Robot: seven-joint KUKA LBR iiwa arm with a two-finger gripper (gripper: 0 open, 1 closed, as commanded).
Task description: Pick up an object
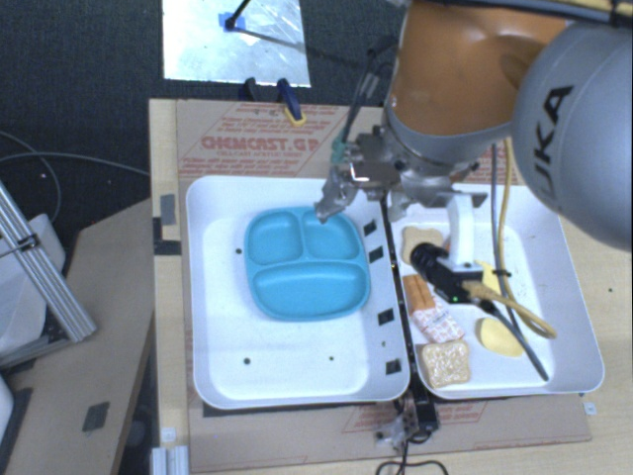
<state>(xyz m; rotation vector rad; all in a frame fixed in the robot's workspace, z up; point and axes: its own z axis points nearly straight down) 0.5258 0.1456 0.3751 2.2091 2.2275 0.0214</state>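
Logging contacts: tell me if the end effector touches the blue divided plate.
Cannot tell. In the camera view, the end effector overlaps the blue divided plate's far rim, height unclear.

Dark carpet [79,57] surrounds a tan bench [109,295]; a shiny sheet [235,28] lies beyond; aluminium framing [40,275] stands left.

Even, fairly bright light falls from above, and a foil sheet [235,28] at the far left glares. The close arm [514,57] looks soft, perhaps out of focus.
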